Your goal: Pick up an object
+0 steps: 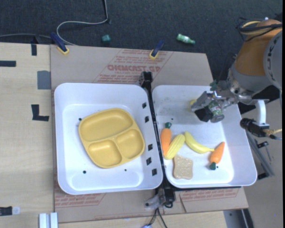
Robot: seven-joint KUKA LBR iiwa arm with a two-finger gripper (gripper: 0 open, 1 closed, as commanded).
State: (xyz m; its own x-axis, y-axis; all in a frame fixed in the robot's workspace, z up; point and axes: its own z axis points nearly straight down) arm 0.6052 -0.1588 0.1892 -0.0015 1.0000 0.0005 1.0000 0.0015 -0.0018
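The jaws of the gripper (207,109) are seen over the right bin (237,175); whether they are apart or together cannot be told. Below them are laid a banana (197,144), a corn cob (175,146), two carrots (165,138) (217,153) and a bread slice (183,167). Far left, a yellow divided plate (111,137) is held in the left bin (66,175).

Red print reading "CHEMCAST GP" stood on the cardboard sheet (128,68), up and to the left of the pincer (206,109); the smaller lines were illegible.
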